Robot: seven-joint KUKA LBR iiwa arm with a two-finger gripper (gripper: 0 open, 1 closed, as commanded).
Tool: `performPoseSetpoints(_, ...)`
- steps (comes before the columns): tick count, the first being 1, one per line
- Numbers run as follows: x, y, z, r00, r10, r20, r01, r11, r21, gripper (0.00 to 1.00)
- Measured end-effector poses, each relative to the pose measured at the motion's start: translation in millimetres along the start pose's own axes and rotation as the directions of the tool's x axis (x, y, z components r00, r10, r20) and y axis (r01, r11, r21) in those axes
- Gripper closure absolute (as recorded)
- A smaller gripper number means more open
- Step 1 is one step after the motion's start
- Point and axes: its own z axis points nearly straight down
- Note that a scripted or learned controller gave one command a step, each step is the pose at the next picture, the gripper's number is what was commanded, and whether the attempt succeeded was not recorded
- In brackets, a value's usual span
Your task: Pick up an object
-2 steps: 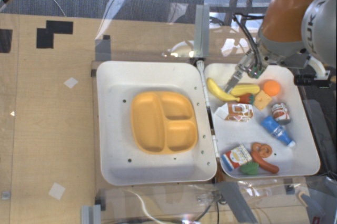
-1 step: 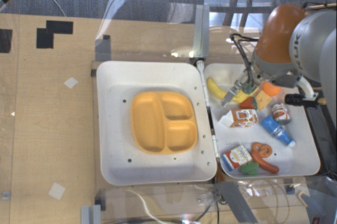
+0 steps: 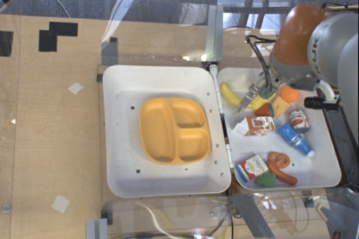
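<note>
Hovering low over the banana [image 3: 229,94] at right center, end effector [image 3: 251,99] looks lined up to grab it; grip state? Can't tell.

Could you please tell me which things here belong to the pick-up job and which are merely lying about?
Part of the job:
two-finger gripper, down in the right white bin
yellow plastic banana beside it
yellow wedge-shaped block beside it

Lying about:
yellow divided plastic tray in the left white bin
blue plastic bottle
small striped can
</note>
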Motion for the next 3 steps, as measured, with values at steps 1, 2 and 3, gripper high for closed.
performPoseSetpoints(1, 6.1, -5.3, -19.1, 0.821, 0.57, 0.003, -0.57, 0.821, -0.004, 0.0)
performPoseSetpoints(2, -12.2, 2.0, 3.6, 0.807, 0.591, -0.001, -0.591, 0.807, 0.005, 0.0)
performPoseSetpoints(3, -15.2, 1.1, -11.3, 0.809, 0.588, 0.005, -0.588, 0.809, 0.002, 1.0)
